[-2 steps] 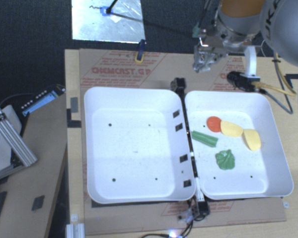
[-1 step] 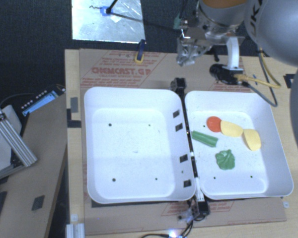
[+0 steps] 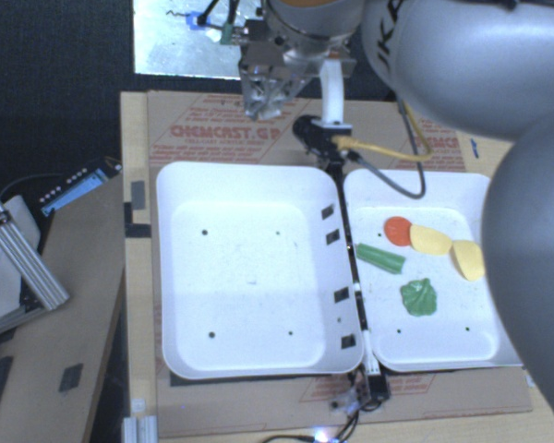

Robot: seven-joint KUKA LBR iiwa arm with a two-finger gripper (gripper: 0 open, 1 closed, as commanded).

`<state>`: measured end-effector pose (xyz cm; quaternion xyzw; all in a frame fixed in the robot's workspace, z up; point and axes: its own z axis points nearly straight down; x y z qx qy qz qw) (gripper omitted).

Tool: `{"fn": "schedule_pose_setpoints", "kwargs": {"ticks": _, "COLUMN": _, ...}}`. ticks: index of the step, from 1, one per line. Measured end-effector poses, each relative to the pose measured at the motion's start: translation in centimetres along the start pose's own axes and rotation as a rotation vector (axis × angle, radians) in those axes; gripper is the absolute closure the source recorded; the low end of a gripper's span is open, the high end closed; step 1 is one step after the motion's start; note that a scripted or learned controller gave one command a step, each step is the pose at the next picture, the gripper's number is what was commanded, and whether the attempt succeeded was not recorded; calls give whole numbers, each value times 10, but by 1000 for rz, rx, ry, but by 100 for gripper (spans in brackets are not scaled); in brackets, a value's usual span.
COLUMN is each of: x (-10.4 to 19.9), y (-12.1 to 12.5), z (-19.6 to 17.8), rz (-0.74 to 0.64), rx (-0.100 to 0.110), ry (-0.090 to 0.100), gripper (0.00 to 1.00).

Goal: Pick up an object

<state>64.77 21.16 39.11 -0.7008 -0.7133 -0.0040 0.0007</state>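
While my metal two-finger gripper (image 3: 263, 100) hangs above the cardboard beyond both bins, jaws' state unclear, a flat red disc (image 3: 398, 231) lies in the glossy right-hand white plastic bin (image 3: 443, 353).

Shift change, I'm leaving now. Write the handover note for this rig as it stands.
Gripper: raised above the far edge of the left bin, nothing seen between its fingers.
Objects, all in the right bin: red piece, two yellow pieces, green stick, leafy green piece.
Done: nothing picked.
Left: move over the right bin, descend, grasp one object, lift.
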Motion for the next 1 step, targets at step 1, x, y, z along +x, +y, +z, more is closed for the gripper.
{"fn": "schedule_pose_setpoints", "kwargs": {"ticks": 1, "x": 14, "y": 22, "z": -20, "rz": 12, "rx": -1, "ry": -4, "gripper": 100}}
